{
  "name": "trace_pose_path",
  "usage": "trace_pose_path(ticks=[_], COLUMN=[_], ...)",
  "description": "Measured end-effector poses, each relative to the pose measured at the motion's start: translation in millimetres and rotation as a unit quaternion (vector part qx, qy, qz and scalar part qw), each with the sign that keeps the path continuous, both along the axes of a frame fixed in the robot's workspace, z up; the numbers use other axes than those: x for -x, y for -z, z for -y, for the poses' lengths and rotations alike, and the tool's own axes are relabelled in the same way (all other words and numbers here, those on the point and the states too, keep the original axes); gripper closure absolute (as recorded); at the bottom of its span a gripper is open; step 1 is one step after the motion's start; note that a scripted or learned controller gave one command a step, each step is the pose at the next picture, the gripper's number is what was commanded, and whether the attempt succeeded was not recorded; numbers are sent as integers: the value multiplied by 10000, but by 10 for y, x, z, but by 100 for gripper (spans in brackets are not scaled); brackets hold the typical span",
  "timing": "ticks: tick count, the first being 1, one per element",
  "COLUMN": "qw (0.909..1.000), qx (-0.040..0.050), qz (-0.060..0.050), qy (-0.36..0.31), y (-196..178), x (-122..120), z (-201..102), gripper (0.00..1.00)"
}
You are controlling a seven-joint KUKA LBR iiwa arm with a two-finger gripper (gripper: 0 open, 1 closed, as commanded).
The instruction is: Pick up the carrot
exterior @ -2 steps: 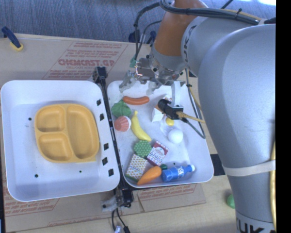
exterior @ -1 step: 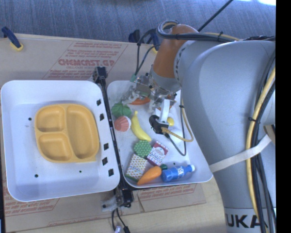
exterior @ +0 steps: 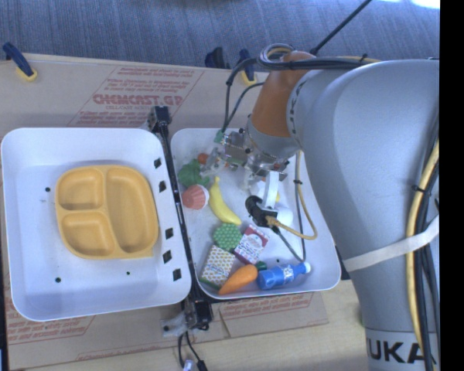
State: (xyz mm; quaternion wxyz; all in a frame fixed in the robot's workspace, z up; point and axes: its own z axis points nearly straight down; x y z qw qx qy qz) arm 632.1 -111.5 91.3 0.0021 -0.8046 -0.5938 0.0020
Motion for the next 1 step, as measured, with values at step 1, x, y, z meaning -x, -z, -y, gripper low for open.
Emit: trace_pose_path(ticks=[1], qw=[9992], qx=[5], qz=[26], qy=[-392], y=[-1457], x=[-249], z=[-405], gripper=[0])
